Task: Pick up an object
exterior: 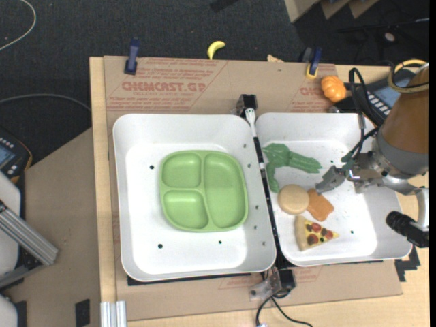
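Red print runs along the back edge of the cardboard sheet (204, 82) on the bench. It reads roughly "CHEMCAST G P", with smaller lines above and below too blurred to read. A similar blurred print sits near the back right corner.

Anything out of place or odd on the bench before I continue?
Two small toys lie outside the bins on the cardboard: a yellow banana at the back edge and an orange piece behind the right bin.

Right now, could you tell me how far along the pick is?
Reach done: the gripper is low in the right bin, just above the orange piece. Nothing visibly between its fingers. Grasp and lift remain; cookie, pizza slice and green toy lie untouched.
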Motion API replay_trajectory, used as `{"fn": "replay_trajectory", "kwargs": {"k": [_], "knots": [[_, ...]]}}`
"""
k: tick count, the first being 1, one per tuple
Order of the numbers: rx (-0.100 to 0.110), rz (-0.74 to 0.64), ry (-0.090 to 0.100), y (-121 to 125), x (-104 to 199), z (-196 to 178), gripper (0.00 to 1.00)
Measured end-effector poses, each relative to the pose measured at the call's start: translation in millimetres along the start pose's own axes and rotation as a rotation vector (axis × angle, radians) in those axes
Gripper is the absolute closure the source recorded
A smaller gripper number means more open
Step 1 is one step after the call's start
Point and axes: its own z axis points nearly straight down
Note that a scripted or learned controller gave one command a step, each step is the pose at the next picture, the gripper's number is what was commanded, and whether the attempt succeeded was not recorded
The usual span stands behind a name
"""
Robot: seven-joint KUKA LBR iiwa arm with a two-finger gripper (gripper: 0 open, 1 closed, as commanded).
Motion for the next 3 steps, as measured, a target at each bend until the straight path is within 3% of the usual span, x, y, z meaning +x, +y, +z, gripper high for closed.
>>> {"fn": "replay_trajectory", "kwargs": {"k": [1,2,3], "knots": [[0.003,0.0,0.002,-30,26,104,0.0],[-0.004,0.002,-0.002,-28,24,90,1.0],[-0.021,-0.011,0.002,-1,113,-112,1.0]]}}
